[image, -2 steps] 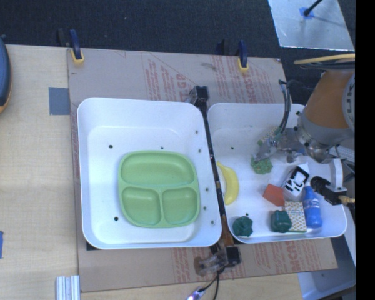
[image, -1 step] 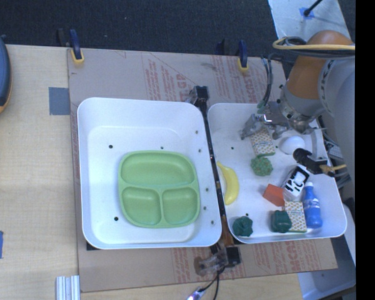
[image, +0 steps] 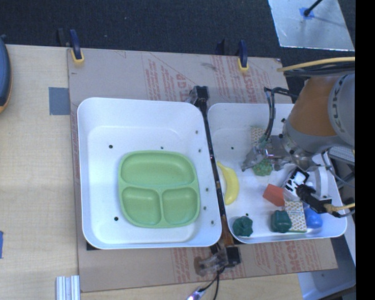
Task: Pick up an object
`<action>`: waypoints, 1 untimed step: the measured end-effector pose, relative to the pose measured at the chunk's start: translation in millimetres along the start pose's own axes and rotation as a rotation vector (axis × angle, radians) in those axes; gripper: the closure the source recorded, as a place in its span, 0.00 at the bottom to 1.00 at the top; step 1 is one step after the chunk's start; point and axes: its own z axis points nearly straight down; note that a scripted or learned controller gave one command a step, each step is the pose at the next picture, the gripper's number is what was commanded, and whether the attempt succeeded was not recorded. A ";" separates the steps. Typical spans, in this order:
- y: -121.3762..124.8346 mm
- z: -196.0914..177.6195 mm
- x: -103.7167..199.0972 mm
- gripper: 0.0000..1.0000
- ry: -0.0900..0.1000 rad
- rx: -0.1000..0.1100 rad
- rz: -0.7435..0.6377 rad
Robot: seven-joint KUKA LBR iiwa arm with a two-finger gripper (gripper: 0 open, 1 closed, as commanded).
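Note:
My gripper (image: 257, 159) hangs low over the middle of the right bin (image: 231, 119), reaching in from the right. A small pale green object (image: 263, 168) lies right under its tip, touching or nearly touching it; whether it is gripped is hidden. A yellow banana (image: 229, 184) rests by the bin's left wall. To the gripper's lower right sits a red block (image: 274, 194). Along the front wall lie a dark green lump (image: 242, 225), a green object (image: 280, 221), a beige patterned pad (image: 296, 212) and a blue object (image: 313, 219).
The left bin (image: 94, 167) holds a light green divided plate (image: 159, 188). A black divider (image: 207, 144) runs between the bins. A patterned scrap (image: 257, 134) lies behind the gripper. The arm's grey and orange wrist (image: 315, 114) covers the right bin's far right part.

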 end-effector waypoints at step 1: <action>3.4 -11.5 -1.7 1.00 -0.003 -0.006 -0.003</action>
